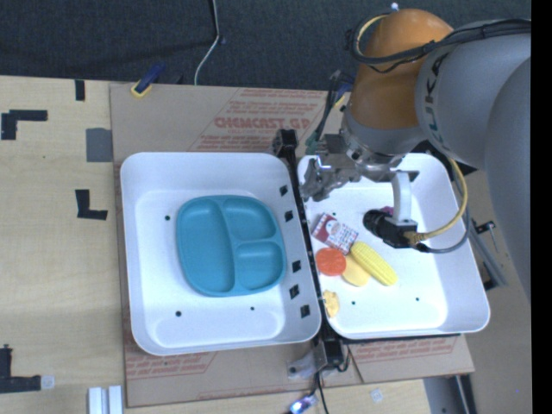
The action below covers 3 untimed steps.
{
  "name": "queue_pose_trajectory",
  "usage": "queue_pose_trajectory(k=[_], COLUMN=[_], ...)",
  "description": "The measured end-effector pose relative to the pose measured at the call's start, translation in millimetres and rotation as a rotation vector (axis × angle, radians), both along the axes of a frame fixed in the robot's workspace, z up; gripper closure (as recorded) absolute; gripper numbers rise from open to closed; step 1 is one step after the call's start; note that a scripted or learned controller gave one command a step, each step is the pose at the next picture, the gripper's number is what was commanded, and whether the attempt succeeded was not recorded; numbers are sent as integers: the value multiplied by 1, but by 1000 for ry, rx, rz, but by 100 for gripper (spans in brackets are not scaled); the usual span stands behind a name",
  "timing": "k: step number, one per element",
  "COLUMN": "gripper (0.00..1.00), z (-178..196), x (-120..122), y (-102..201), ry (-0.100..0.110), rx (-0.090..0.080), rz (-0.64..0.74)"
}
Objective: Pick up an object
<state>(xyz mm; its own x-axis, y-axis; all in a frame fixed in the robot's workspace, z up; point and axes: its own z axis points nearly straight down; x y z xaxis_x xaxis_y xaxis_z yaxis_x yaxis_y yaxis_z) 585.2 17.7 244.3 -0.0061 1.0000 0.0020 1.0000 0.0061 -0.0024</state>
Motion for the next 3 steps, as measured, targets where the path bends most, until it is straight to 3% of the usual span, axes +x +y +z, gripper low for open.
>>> queue_pose_trajectory(k=[2, 3], gripper=[100, 0], z=[-8, -8], x=[-55, -53], y=[82, 79], ry=[2, 0], rx=[-1, -2], rz=[0, -4])
